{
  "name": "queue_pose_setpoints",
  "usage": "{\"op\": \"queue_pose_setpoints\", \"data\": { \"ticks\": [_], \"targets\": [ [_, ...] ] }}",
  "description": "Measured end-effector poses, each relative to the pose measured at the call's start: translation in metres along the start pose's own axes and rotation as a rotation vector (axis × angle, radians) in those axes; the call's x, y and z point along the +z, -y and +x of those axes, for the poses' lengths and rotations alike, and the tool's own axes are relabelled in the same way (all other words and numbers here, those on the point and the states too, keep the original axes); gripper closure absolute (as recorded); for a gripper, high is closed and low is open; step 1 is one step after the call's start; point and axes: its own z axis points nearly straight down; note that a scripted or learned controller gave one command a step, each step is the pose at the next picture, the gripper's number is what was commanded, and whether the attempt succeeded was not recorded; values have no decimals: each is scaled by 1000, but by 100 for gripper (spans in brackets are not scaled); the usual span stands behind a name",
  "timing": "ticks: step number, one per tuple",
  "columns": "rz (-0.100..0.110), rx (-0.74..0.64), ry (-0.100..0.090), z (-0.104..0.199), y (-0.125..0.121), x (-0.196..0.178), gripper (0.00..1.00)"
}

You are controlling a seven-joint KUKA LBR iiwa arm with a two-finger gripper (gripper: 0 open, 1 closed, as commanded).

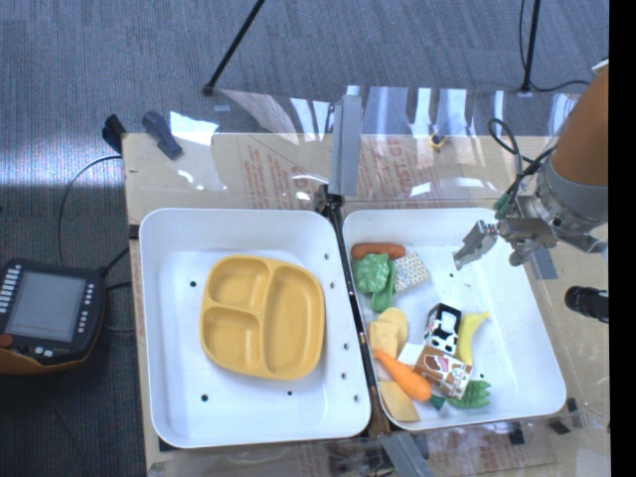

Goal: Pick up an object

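My gripper (507, 249) hangs over the right bin (517, 366), near its far right part, with its two fingers spread apart and nothing between them. Below and left of it lie toy foods: a sausage (379, 251), a green leafy piece (374, 272), a speckled cracker block (410, 270), pale yellow slices (391, 328), a black and white carton (443, 326), a banana (469, 337), a carrot (402, 374), a brown box (443, 370) and a green pod (474, 395).
The left bin (179, 256) bears a yellow divided plate (262, 316). A metal post (345, 152) rises behind the divider between the bins. A handheld pendant (45, 311) lies off the bench at the left.
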Motion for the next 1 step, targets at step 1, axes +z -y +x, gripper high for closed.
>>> {"op": "queue_pose_setpoints", "data": {
  "ticks": [1],
  "targets": [
    [3, -43, -1, -3, 25, 177, 0]
  ]
}}
